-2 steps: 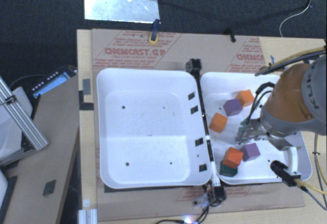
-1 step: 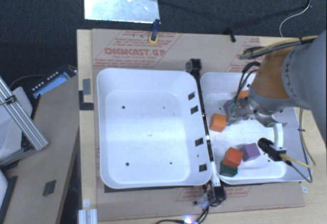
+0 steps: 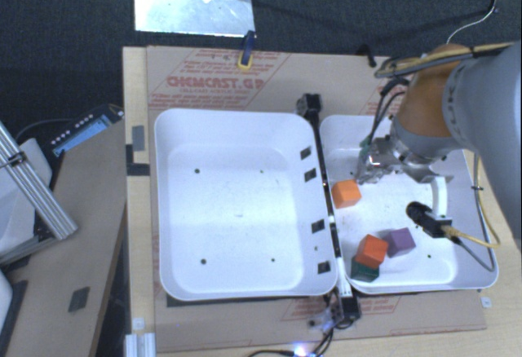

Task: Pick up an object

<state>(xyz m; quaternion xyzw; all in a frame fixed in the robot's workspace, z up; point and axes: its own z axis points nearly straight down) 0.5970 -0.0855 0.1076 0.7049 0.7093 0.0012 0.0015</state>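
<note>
While the grey arm reaches in from the right, its gripper (image 3: 369,168) hangs over the right white bin (image 3: 469,274), just beside an orange cube (image 3: 347,193); its grip can't be made out.

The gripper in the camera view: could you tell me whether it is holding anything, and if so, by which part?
It cannot be told. The gripper sits just above and right of an orange block in the right bin, and no object shows in its hold.

Grey arm reaching in from right, orange-banded wrist bent down, pincer (image 3: 369,165) lowered
</note>
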